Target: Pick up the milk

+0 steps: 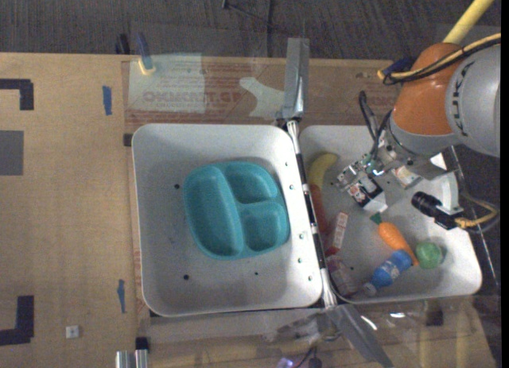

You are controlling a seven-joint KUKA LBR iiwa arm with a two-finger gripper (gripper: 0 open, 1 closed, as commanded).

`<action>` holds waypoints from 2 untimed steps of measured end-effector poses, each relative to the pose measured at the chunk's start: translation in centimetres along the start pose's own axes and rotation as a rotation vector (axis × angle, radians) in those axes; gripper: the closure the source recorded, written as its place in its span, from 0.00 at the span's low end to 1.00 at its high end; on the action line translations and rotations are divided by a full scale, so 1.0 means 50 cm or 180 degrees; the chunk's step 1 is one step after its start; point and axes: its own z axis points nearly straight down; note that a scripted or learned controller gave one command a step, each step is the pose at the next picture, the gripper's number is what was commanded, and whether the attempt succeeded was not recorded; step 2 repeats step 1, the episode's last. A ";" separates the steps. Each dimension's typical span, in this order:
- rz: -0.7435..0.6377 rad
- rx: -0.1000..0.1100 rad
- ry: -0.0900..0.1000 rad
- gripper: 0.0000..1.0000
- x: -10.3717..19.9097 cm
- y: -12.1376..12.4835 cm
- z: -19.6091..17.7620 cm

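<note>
A small white carton with red print, which looks like the milk [340, 230], lies flat near the left wall of the right bin [465, 279]. My gripper [363, 189] hangs over the upper middle of that bin, up and to the right of the carton and apart from it. The grey arm with its orange band reaches in from the upper right.
A yellow banana [321, 168] and a red item [317, 203] lie by the right bin's left wall. An orange carrot [394, 237], a blue bottle [392, 269], a green ball [429, 254] and a clear item [343, 276] lie lower down. The left bin [159, 160] holds a teal divided plate [236, 208].
</note>
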 end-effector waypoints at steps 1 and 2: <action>-0.0266 0.0029 0.0026 1.00 0.028 0.118 -0.171; -0.0266 0.0029 0.0026 1.00 0.028 0.118 -0.171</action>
